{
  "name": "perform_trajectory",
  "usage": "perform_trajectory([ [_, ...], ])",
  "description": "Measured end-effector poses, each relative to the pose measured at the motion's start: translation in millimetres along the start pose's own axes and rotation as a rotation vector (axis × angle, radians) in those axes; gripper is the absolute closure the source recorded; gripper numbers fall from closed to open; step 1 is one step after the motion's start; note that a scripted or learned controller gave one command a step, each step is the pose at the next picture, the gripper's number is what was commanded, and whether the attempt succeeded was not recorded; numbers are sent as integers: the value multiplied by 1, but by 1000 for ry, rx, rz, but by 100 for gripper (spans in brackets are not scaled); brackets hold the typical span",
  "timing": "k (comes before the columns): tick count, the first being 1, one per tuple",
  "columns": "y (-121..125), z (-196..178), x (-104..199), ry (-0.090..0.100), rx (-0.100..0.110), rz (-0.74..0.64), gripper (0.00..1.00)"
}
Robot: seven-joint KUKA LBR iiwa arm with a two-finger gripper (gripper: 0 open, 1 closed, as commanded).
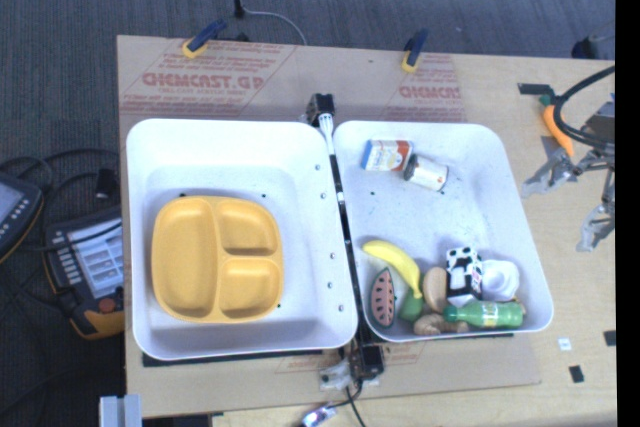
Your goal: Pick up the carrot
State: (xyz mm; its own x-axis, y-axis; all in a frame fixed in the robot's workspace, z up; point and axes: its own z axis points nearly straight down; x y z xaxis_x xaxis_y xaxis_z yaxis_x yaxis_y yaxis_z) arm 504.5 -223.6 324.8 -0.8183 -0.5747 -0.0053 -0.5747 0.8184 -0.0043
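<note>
The gripper [597,205] waits over the desk [560,315], outside the right bin [500,155]; how wide it stands I cannot tell. No carrot is clearly recognizable among the toys beside the banana [393,262]. Approach has not started; next, locate it.

Single overhead camera, slanted down over both bins [300,130].

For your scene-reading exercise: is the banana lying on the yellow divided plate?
No, the banana lies in the right bin among other toys, while the yellow plate sits in the left bin.
</note>
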Motion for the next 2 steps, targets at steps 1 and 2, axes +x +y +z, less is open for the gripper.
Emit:
perform_trajectory([
  [1, 0, -9, -1, -3, -1, 1, 100],
  [2, 73, 69, -39, 3, -5, 132, 100],
])
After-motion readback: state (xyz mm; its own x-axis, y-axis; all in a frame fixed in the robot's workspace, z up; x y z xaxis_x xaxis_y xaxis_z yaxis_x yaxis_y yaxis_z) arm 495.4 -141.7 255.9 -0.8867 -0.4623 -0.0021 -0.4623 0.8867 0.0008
